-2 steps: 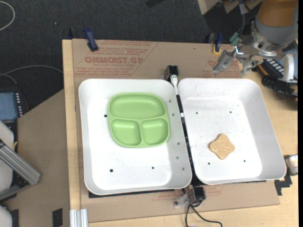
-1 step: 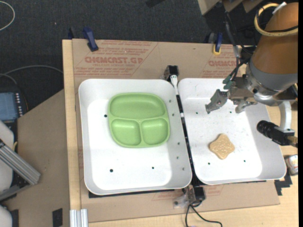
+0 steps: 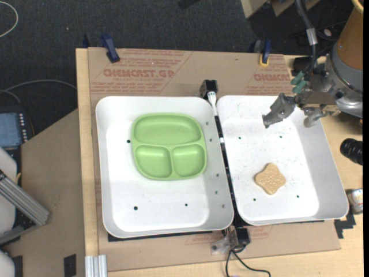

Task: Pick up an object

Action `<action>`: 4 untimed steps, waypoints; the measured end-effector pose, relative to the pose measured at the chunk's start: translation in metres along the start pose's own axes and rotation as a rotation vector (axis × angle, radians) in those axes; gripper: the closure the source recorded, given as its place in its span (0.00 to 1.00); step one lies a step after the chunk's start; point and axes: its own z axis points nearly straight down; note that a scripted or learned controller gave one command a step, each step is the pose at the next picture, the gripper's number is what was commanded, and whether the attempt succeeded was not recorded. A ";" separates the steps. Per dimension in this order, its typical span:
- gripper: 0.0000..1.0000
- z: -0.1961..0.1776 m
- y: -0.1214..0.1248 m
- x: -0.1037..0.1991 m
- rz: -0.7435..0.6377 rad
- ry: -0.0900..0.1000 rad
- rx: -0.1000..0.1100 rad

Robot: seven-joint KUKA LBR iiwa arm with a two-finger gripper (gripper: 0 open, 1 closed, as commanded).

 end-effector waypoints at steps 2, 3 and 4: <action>1.00 0.031 -0.010 0.049 0.000 -0.001 0.022; 1.00 0.038 -0.010 0.083 0.001 -0.002 0.020; 1.00 0.003 -0.008 0.128 -0.001 0.000 0.011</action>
